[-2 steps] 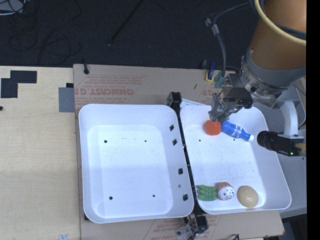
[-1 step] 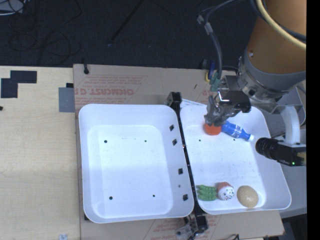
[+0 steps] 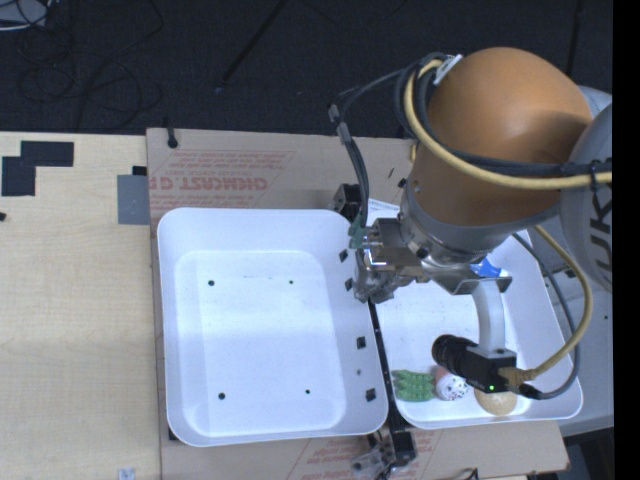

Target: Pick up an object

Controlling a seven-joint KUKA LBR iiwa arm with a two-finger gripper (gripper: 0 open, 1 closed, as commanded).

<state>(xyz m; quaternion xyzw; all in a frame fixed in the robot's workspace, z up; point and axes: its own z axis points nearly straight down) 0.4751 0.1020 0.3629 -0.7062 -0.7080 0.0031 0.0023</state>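
Note:
My gripper [image 3: 372, 268] hangs low over the left edge of the right bin [image 3: 560, 338], close to the divider between the two bins. The big orange wrist band covers most of that bin. At the bin's near edge lie a green toy [image 3: 410, 384], a small white ball with dots [image 3: 452, 389] and a tan rounded object [image 3: 496, 402], all well to the front of the gripper. A blue thing [image 3: 488, 267] peeks out from under the wrist.
The left bin [image 3: 250, 328] stands beside the right one on a cardboard sheet [image 3: 240, 173]. A wooden bench top [image 3: 70, 308] stretches to the left. Cables loop around the wrist and down the right side.

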